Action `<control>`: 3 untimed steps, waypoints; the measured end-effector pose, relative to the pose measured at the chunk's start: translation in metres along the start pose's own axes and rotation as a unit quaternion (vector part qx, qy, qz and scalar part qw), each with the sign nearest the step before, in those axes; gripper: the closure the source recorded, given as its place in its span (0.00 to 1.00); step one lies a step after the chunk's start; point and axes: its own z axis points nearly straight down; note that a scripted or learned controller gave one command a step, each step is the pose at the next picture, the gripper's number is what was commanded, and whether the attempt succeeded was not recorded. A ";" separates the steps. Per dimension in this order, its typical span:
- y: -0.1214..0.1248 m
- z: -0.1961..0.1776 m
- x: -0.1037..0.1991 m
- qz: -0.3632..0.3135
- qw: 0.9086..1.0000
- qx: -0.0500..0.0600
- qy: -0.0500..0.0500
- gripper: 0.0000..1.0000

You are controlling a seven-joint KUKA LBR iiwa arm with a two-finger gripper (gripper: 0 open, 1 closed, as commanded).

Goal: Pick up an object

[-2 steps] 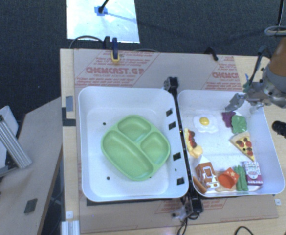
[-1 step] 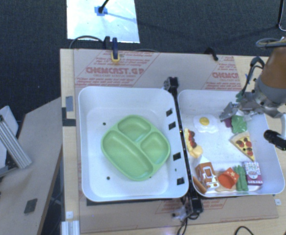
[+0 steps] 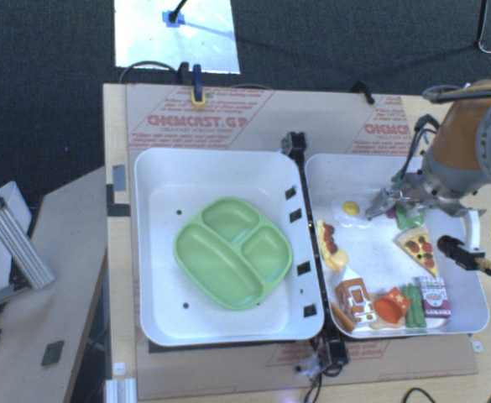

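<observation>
Reaching in from the right, the grey arm with its orange band [image 3: 463,133] hangs over the far part of the right shallow white bin [image 3: 329,170], its two-finger gripper [image 3: 378,211] low above the bin floor. Whether the pincer stands wide or narrow cannot be told from this view; nothing shows between its tips.

Just left of the gripper lies a small round yellow toy [image 3: 351,209], apart from it. Close under the wrist sits a small green toy piece [image 3: 410,218], partly hidden. Below that rests a yellow wedge of toy pizza with red dots [image 3: 419,248], its long axis slanting, the narrow tip pointing toward the lower right.

Along the near wall lie an orange-and-white toy carton [image 3: 354,300], a red-orange toy piece [image 3: 389,306], a green toy vegetable [image 3: 413,303] and a red-and-white toy packet [image 3: 433,296]. A yellow toy with red spots [image 3: 330,243] lies by the divider.

The left white bin [image 3: 157,183] holds a pale green divided plastic plate [image 3: 232,253], its long compartment running diagonally
</observation>
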 end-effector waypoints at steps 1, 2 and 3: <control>0.002 -0.014 0.000 0.000 1.000 -0.003 -0.001 1.00; 0.004 -0.057 -0.002 -0.001 1.000 -0.003 0.000 1.00; 0.000 -0.103 -0.002 -0.001 1.000 -0.003 -0.001 1.00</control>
